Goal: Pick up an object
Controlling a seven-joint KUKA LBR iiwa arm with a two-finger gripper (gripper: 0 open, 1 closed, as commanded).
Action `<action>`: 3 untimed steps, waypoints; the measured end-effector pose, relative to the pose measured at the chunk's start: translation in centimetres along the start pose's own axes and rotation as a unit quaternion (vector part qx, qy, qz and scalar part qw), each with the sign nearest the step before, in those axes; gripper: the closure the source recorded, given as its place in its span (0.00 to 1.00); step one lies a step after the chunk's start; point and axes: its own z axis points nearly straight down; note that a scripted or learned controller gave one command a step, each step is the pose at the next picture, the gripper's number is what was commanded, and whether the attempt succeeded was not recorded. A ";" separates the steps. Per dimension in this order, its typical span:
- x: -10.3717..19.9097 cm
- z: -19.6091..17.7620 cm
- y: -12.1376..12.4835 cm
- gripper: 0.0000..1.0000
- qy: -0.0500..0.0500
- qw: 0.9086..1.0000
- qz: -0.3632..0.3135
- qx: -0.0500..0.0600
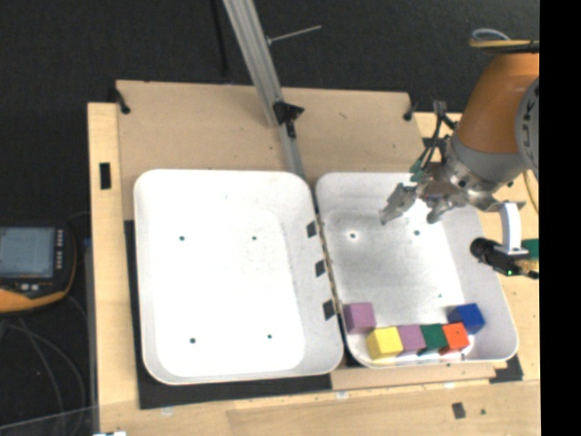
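Cubes crowd the near edge of the right bin, closest to your viewpoint: a yellow cube, two purple cubes and, a green cube, an orange cube and a blue cube, packed almost touching along the bin's front wall. Start from the claw: its two fingers look spread apart with nothing between them, so treat it as released and carrying nothing. It hangs over the far half of that same bin, above bare floor. From there every cube lies toward you, well apart from the fingertips, so the coming move is, as I judge it, a run toward the near wall followed by a descent. The purple cube standing slightly clear of the row looks the easiest target; the others sit tight against neighbours and the wall. Further out, the left bin lies alongside on the bench.
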 end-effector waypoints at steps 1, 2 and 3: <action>-0.1 -1.1 0.1 1.00 0.000 1.000 0.000 -0.001; -0.1 -1.1 0.0 0.00 0.000 1.000 0.000 -0.001; -0.3 -2.2 0.1 1.00 -0.001 1.000 0.000 -0.003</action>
